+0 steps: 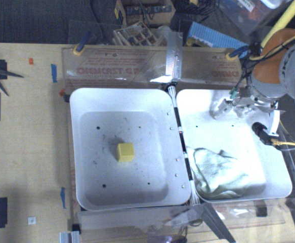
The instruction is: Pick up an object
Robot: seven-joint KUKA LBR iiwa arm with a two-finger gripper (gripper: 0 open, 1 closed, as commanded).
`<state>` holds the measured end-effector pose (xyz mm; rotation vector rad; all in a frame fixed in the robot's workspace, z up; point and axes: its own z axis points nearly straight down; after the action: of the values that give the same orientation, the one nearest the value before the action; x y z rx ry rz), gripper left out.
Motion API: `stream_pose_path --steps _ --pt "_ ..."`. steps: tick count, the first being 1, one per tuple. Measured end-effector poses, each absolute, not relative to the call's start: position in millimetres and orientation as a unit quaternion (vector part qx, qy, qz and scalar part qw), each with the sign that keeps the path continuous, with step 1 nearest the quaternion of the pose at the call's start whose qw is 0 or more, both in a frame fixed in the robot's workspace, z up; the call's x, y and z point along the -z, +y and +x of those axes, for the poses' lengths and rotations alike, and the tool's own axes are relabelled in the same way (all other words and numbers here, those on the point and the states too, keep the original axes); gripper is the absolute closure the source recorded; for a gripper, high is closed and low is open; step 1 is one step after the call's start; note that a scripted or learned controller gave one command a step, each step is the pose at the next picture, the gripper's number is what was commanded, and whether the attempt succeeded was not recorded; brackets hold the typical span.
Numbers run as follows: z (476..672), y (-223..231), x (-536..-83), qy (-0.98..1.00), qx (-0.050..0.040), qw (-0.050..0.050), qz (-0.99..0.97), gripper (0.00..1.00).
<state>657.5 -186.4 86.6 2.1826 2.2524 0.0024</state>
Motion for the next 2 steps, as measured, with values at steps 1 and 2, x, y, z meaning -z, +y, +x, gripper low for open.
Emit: stream_pose_path --steps 1,2 --pt "659.8 -185.5 -99.5 0.719 -0.0024 0.006 0.695 1.00" --pt "667.3 -176.0 -113.7 0.801 -0.0009 0.003 0.599 1.00"
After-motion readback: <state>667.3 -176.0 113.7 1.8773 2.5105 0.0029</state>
